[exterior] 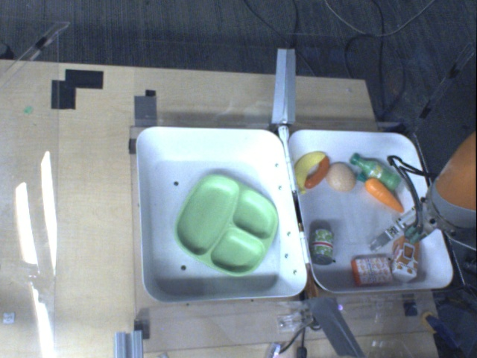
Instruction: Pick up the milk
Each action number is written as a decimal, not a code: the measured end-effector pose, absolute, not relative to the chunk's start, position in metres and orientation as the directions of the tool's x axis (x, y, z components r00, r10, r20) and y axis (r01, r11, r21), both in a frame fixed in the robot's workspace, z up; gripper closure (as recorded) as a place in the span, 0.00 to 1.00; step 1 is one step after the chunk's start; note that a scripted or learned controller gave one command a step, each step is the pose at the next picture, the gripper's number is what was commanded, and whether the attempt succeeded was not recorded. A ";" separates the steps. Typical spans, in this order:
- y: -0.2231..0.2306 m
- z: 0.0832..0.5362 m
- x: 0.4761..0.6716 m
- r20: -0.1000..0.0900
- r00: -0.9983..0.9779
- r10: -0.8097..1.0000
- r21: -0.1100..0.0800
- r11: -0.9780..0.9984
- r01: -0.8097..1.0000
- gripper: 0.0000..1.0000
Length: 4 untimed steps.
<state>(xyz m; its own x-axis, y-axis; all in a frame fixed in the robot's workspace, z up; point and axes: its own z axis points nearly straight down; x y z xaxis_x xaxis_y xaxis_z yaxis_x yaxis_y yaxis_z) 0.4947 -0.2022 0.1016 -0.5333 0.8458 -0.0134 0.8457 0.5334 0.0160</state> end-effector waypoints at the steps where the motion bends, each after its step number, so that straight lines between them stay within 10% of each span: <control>1: -0.206 0.089 0.490 -0.005 -0.406 0.914 0.009 0.406 0.914 0.00; 4: -0.206 0.089 0.490 -0.005 -0.372 0.928 0.009 0.373 0.928 0.00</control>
<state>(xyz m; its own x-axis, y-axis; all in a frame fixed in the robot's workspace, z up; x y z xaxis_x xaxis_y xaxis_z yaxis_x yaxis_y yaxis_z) 0.4903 -0.2058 0.0889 -0.3725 0.9280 -0.0054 0.9280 0.3725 0.0091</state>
